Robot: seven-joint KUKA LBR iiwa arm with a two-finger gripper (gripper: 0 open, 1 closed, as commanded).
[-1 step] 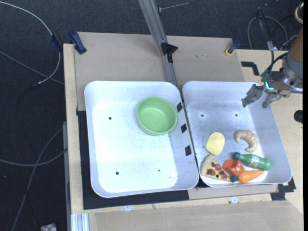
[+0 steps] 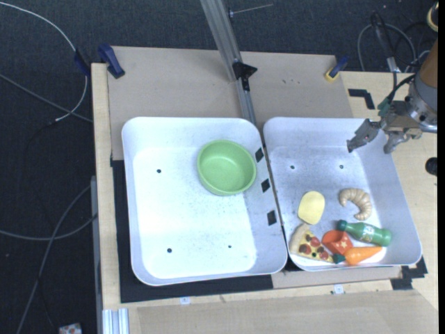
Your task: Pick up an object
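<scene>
White plastic walls rim the right bin (image 2: 327, 127), and most of its floor is bare: the whole far half and the middle lie open, with every item crowded toward the near edge. Taking the croissant (image 2: 356, 201) as the landmark, the yellow lemon-like piece (image 2: 311, 207) lies to its left, well apart from it. The green bottle (image 2: 364, 232) lies on its side just nearer than the croissant, the red pepper-like piece (image 2: 336, 241) touches the bottle's left end, and the orange carrot (image 2: 363, 255) rests against the bin's near wall below the bottle. The pizza slice (image 2: 310, 245) sits in the near-left corner, left of the pepper. Far to the croissant's left, in the left bin (image 2: 139, 186), a green bowl (image 2: 226, 167) stands upright near that bin's far right corner, with bare floor around it. A metal post (image 2: 226, 40) slants over the desk (image 2: 174, 82) above the gap between the bins.

The end effector (image 2: 379, 139) hovers beyond the croissant, over the right bin's far right corner near the rim, its two dark fingers (image 2: 359, 139) spread apart with nothing between them and touching nothing.
</scene>
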